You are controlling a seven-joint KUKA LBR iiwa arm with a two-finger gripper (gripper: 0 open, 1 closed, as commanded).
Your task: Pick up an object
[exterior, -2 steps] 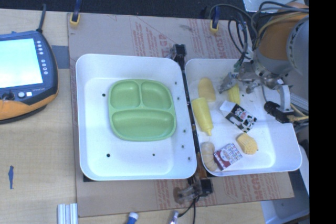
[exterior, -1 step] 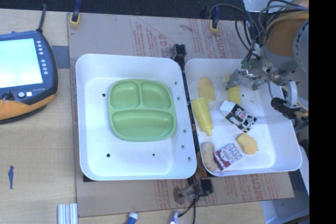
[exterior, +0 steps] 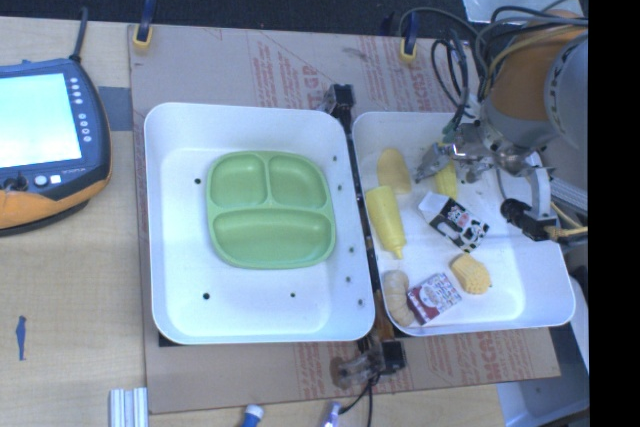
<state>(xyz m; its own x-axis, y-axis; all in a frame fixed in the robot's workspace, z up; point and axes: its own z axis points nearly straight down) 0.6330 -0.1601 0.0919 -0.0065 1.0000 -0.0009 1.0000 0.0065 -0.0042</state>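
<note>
White plastic bins are sitting side by side on the counter, and the grey arm with its orange band is reaching in from the right over the far part of the right bin. Its pincer is hanging low near that bin's far wall, just above a small yellow piece; whether its tips are spread or closed, and whether anything is gripped, I cannot tell. In the same bin, a yellow bottle is lying near the left wall, with a pale yellow lump just beyond it. A black-and-white packet is lying near the middle, a yellow sponge-like chunk nearer the front, a red-and-white packet beside it, and a tan oval touching that packet's left side. The left bin is holding a green divided plate. A handheld screen is resting at the far left.
</note>
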